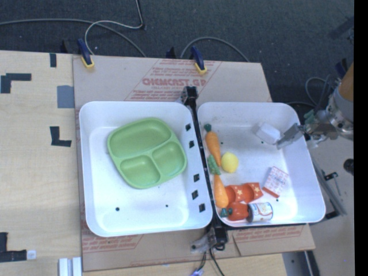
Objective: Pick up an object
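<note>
Reaching in over the right bin's [299,171] far right rim, the claw [287,135] hovered low with a grey finger [286,137] pointing toward a small pale grey block [267,133]; whether it was spread or pressed together could not be told, and nothing showed pinched in it, though its tip sat just beside the block. That block lay in the bin's upper right part, pale and boxy with soft edges, hard to name. Elsewhere in the right bin, a carrot [213,146] lay along the left wall, a yellow lemon [230,162] just beside it, a second carrot [219,191] nearer the front, a red packet [246,192] and a small can [260,211] by the front rim, and a pink-and-white carton [276,180] toward the right wall. A red thing under the can was partly hidden. Left of the right bin, the left bin [92,171] held a green divided plate [147,152]. Most of the arm was cut off at the picture's edge.
</note>
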`<action>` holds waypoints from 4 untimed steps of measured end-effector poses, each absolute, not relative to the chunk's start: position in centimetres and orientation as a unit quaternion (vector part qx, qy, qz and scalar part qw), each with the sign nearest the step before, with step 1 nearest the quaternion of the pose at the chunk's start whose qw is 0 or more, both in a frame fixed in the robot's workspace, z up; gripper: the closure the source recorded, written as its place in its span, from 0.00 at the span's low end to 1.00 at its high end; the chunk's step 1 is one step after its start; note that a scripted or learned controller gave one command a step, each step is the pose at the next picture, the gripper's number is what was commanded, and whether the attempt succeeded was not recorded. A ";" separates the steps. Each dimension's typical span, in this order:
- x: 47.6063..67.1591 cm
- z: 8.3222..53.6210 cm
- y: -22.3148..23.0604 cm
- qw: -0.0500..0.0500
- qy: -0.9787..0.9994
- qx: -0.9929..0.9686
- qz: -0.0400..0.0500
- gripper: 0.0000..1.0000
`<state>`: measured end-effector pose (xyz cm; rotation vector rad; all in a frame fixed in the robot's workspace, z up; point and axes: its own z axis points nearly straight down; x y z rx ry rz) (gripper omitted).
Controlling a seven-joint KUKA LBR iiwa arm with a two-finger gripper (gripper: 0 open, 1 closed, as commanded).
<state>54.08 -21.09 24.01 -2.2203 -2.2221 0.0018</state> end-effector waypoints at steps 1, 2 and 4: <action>57.6 15.0 -15.4 0.002 -0.708 -0.706 0.001 0.00; 58.1 10.5 -9.7 0.001 -0.708 -0.706 0.001 0.00; 57.7 9.6 -9.8 -0.003 -0.708 -0.707 0.000 1.00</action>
